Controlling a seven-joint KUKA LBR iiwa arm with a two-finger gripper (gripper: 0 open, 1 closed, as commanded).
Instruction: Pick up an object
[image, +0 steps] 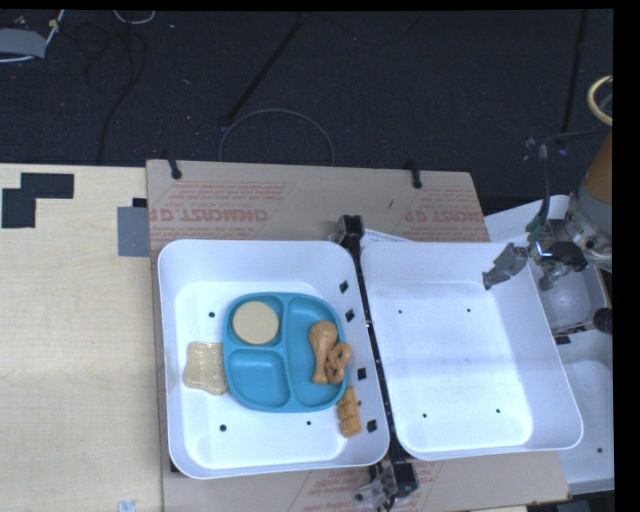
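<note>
Gripper: I see the gripper (520, 262) at the right bin's upper right rim, well clear of every object; nothing sits between its fingers, and I cannot tell how far apart they stand.
Left bin (190, 440): I read all candidate objects here, well apart from the gripper, across the divider.
Blue tray (262, 385): three compartments, resting on the left bin floor.
Round tan disc (254, 322): in the tray's upper left compartment.
Tan pretzel-shaped piece (328, 351): in the tray's right compartment.
Pale flat piece (205, 367): touching the tray's left edge.
Small orange-brown piece (349, 412): just beside the tray's lower right corner.
Right bin (450, 350): beneath the gripper's side.
</note>
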